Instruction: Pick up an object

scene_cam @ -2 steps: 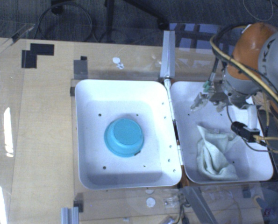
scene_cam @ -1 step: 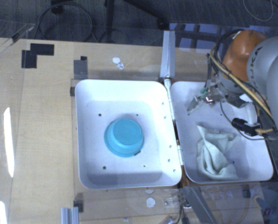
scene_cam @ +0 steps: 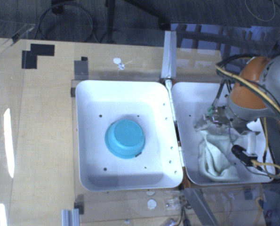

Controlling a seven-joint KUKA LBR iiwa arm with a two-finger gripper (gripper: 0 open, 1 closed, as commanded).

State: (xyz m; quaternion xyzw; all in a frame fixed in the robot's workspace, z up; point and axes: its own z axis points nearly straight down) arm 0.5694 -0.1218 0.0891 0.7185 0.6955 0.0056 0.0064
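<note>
Currently the arm (scene_cam: 260, 86) reaches in from the right and hangs low over the right bin (scene_cam: 191, 95), its orange band showing above the wrist. The gripper (scene_cam: 215, 119) sits down near the top edge of a crumpled white cloth (scene_cam: 215, 157), which lies heaped in the near half of that bin, against the front wall. Wrist body and cables crowd the tool; whether it is apart, together or clamped on cloth cannot be told from this angle. No fabric is seen lifted clear of the heap. A blue bowl (scene_cam: 125, 138) rests upside down near the middle of the left bin (scene_cam: 90, 102), well apart from the arm, untouched. Bench (scene_cam: 45, 149) around both bins carries only black tape marks and small fittings. Judgement: the step in hand is the descent or grasp attempt on the cloth, the nearest candidate; the pick is not yet shown as done. Next move likely calls for a firm closure on a raised fold, then a straight lift to check the cloth comes away. Risks: soft fabric slipping out, or a pinch that catches too thin a fold to hold.
</note>
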